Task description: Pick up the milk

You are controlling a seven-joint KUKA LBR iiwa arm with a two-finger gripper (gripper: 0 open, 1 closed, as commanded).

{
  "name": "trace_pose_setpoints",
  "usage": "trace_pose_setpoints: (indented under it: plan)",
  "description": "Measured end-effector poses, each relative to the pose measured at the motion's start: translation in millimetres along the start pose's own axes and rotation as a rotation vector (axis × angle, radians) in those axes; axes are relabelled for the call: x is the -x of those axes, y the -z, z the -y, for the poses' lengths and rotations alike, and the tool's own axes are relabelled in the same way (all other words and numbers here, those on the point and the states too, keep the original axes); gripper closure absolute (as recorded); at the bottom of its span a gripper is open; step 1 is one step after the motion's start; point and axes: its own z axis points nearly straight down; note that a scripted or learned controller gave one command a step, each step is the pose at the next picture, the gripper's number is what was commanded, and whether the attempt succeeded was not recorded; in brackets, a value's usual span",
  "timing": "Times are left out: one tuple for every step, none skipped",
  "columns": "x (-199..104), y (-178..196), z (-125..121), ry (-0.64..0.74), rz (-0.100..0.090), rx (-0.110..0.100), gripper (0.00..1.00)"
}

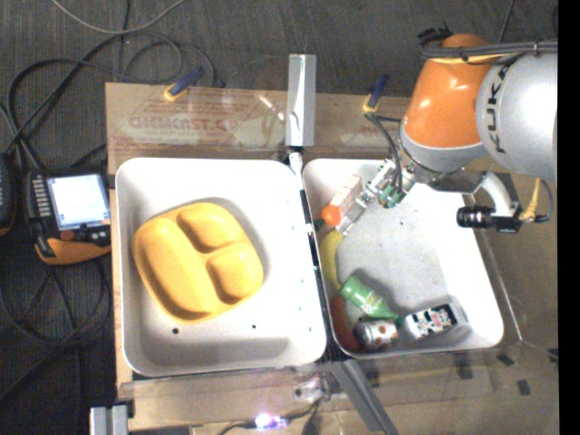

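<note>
Milk, the small white-and-black printed carton, is lying at the near right of the right white bin. I'm hovering the gripper far-side; can't tell its opening, so I'm aiming across the carton's narrow sides.

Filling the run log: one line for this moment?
gripper over right bin | near carton | tray in left bin

Yellow divided tray in left bin, green bottle, can, banana in right bin

arm low, jaws downward
</note>
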Motion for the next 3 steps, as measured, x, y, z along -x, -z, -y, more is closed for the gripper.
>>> trace_pose_setpoints:
  plan:
    - [5.5,48.3,-20.7,0.413,0.003,0.001,1.00]
    - [7.6,112.6,29.6,0.356,0.004,0.001,1.00]
    - [-57.0,12.3,6.7,0.551,0.001,0.001,1.00]
